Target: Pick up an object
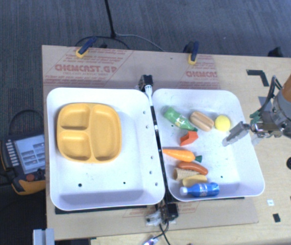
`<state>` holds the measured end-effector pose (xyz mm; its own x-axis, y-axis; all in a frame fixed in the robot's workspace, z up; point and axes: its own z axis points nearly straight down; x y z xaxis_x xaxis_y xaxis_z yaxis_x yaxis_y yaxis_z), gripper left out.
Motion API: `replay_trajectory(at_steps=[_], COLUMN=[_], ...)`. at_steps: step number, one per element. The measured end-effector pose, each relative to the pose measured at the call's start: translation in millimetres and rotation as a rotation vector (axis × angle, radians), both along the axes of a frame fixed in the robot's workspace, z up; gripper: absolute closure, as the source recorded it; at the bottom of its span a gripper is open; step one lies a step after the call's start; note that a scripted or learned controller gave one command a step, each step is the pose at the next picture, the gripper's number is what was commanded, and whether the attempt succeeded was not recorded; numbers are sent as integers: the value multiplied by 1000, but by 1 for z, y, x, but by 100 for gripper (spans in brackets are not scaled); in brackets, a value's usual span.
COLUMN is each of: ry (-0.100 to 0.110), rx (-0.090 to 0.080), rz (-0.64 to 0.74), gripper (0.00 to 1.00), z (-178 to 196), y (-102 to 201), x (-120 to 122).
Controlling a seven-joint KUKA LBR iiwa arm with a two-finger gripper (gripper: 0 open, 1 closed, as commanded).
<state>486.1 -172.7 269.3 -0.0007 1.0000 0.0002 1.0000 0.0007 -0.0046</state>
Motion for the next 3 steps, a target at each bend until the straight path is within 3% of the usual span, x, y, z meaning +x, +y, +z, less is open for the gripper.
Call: replay_trajectory(at_steps=[1, 2, 3], ry=[2, 0, -45], rx=[0, 0, -8], rz=[-163, -49, -251], gripper=[0, 0, 0], z=[-97, -172, -176], y=[46, 71, 73], x=[-3, 46, 11])
